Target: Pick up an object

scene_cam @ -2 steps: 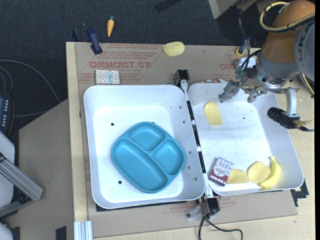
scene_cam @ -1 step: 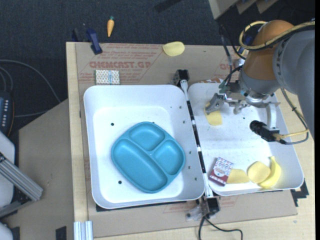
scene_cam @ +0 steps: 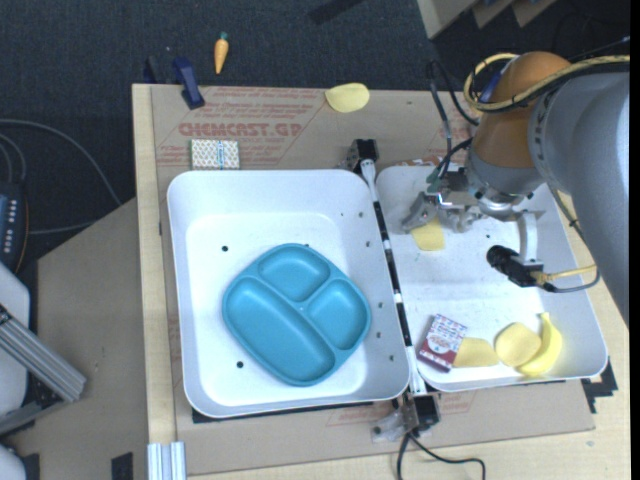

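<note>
Tool (scene_cam: 440,211) sits low in the right bin (scene_cam: 560,363), upper middle of frame, just above a yellow block (scene_cam: 429,237). Finger state: cannot tell. Judgement: nothing lifted; grasp and lift remain.

- Left bin (scene_cam: 190,218): blue divided plate (scene_cam: 296,312), lying flat.
- Right bin (scene_cam: 590,318): pale yellow block (scene_cam: 430,237) at the far left, gripper (scene_cam: 443,208) just above it; red-and-white packet (scene_cam: 441,342), yellow pieces (scene_cam: 517,346) and banana (scene_cam: 545,345) along the near edge.
- Bench (scene_cam: 150,268), beyond the bins: yellow lemon-like piece (scene_cam: 347,97), patterned packet (scene_cam: 215,154), blue tool (scene_cam: 186,82).
- Floor: small carrot (scene_cam: 221,53).
</note>
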Robot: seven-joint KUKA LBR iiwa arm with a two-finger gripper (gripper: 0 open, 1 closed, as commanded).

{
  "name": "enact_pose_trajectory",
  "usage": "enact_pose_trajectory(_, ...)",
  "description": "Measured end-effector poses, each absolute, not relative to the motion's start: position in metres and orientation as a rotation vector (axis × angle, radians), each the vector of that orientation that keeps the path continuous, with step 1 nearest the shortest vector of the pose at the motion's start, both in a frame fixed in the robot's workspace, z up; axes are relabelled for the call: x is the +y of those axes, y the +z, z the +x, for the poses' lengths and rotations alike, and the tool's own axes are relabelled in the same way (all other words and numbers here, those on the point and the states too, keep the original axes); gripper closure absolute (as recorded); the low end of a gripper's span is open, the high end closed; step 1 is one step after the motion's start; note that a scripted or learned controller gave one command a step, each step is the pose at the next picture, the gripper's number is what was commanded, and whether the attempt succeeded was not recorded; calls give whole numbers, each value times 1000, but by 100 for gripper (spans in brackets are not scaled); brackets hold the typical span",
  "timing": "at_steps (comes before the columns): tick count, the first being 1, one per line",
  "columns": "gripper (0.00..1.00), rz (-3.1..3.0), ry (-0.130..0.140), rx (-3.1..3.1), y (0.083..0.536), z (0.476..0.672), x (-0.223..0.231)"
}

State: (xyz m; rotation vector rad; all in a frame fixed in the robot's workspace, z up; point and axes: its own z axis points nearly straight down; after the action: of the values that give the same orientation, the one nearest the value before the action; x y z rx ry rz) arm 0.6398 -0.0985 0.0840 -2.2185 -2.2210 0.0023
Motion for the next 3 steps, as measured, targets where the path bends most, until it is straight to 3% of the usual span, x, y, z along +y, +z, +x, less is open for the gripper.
enact_pose_trajectory(3,0,-2222,-1,-2222,85,643,-108)
